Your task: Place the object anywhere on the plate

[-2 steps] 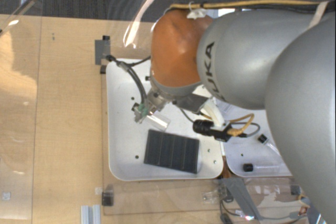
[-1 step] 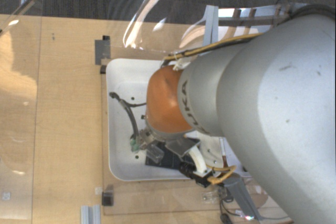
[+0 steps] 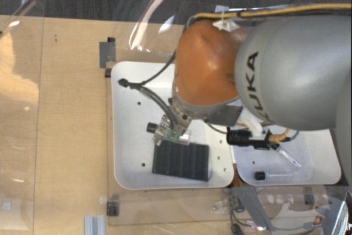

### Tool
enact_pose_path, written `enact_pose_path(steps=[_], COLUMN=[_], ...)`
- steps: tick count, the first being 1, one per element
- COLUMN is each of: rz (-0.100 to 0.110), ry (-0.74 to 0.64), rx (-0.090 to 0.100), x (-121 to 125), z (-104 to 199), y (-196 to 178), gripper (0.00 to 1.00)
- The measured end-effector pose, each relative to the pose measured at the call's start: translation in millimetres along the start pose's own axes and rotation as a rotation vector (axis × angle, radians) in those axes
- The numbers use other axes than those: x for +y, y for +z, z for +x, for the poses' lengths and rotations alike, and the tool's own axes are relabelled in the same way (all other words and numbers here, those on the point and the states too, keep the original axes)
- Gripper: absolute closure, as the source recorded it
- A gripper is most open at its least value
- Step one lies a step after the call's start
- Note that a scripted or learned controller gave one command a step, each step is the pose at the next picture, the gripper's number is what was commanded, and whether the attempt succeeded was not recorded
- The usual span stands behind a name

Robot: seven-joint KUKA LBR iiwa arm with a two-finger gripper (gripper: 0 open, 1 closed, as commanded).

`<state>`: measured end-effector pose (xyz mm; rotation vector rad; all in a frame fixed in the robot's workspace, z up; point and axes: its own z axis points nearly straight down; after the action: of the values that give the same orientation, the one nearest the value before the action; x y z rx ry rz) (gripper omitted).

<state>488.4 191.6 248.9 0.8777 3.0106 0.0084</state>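
a: end effector status?
b: my end effector [image 3: 171,135] sits over the left bin [image 3: 127,135], touching the dark ridged object [image 3: 181,161]'s upper edge; finger opening: i cannot tell.

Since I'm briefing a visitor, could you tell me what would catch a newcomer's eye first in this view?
The big grey arm with its orange band looms over the right half. Below it, the gripper sits at the upper edge of a dark ribbed rectangular object lying in the left white bin.
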Motion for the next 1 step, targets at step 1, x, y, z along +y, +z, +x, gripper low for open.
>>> enact_pose_path(steps=[1], rz=[0.005], ry=[0.51], rx=[0.001], x=[45.8], z=[9.5], y=[47.2], gripper=[1.0])
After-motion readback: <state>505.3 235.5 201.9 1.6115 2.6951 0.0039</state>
